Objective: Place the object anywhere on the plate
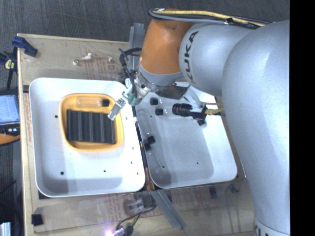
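A yellow plate (91,121) with a dark ribbed middle lies in the left white bin (54,171), toward its upper part. My gripper (117,108) hangs over the plate's upper right rim, close to the wall between the two bins. A small green piece (132,99) shows just behind the gripper's tip, against the wrist. I cannot tell whether it is an object being held or part of the tool. The arm's orange band (160,43) and grey body cover the upper right of the view.
The right white bin (197,166) has a few small black bits: two near its upper left (154,102) (159,112) and one by its left wall (149,140). A blue clamp (23,45) sits on the bench's far left corner.
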You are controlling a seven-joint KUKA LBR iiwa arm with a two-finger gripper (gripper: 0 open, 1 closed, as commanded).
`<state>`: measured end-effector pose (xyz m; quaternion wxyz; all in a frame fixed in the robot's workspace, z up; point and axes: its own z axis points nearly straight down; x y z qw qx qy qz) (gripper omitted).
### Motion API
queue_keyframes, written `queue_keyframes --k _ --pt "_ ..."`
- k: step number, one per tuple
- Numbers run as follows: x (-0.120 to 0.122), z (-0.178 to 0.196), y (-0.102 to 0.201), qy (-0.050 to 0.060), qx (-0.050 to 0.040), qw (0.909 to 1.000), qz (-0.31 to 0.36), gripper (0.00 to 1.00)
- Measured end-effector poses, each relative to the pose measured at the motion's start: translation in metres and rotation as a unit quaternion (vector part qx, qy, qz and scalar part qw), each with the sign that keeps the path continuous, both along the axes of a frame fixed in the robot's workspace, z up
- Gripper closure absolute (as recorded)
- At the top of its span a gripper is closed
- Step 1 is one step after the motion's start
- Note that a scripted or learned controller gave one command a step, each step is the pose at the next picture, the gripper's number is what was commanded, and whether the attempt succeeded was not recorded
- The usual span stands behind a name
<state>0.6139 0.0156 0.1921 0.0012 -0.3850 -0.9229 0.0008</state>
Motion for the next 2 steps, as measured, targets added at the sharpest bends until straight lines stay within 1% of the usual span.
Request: queue_keyframes --k 1,2 --pt "0.001 0.010 0.000 0.000 -0.0004 1.0000 0.001 1.00" --pt "0.017 0.034 0.018 -0.002 0.0001 0.9939 0.110 1.00"
